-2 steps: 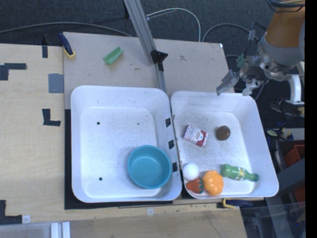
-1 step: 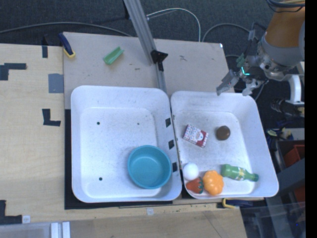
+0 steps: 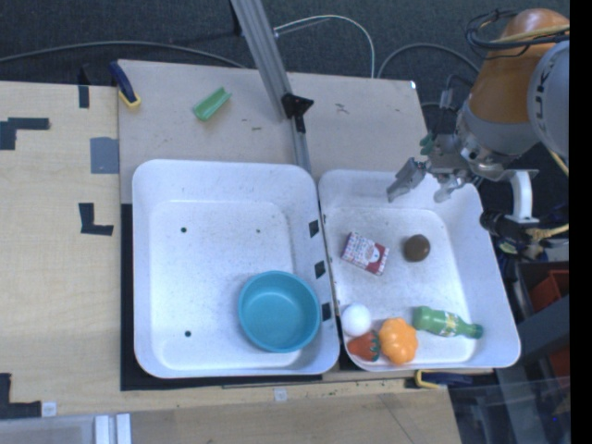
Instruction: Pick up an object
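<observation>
Gripper (image 3: 427,182) hovered over right bin (image 3: 462,239) far edge, fingers spread, nothing held; brown ball (image 3: 417,247) just below.

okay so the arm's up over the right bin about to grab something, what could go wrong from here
Two risks stand out. The white ball, orange pepper, a red item and the green bottle crowd the right bin's near edge, so a grab there could knock neighbours or catch two. The brown ball lies apart but may roll away if nudged. The tool hangs over the bin's far rim, holding nothing.
</observation>
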`<state>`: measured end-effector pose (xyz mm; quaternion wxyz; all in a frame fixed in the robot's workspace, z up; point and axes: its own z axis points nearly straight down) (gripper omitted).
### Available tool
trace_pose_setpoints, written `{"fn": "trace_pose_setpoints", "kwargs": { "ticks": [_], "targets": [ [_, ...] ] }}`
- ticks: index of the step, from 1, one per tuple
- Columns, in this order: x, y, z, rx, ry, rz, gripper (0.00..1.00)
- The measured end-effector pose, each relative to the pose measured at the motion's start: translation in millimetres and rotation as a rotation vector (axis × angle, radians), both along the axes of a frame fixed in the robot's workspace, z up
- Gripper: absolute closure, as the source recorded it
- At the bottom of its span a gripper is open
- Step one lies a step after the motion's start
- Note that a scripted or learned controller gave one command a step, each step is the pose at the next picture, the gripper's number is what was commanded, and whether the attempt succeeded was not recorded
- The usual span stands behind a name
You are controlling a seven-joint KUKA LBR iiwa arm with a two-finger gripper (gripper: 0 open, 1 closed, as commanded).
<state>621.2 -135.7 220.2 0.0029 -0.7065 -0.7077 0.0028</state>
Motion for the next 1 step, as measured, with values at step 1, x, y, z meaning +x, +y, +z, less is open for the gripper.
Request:
{"fn": "trace_pose_setpoints", "kwargs": {
  "ticks": [1],
  "targets": [
    [5.1, 6.3, -48.5, 0.0, -0.002, 0.0, 0.0]
  ]
}}
